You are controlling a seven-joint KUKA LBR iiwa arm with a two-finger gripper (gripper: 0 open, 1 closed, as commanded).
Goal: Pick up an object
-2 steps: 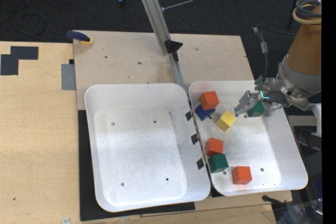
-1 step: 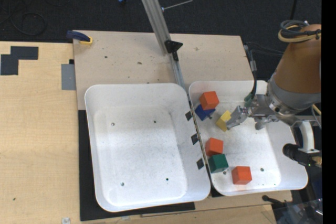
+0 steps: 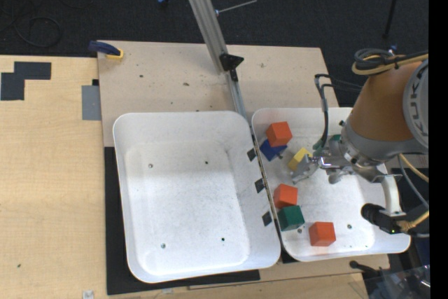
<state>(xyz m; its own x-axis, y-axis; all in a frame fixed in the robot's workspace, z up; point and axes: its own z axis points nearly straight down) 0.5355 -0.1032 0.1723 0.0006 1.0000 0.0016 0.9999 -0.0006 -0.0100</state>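
Hovering low in the right bin (image 3: 364, 238), pincer (image 3: 306, 168) sits at the yellow block (image 3: 300, 157) near the bin's middle; grip state unclear, likely lining up a grasp.

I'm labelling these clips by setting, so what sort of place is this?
Most likely a robotics lab bench set up for grasping trials. A grey and orange arm reaches over two white bins, small coloured blocks lie in the right one, and an aluminium rail is mounted behind.
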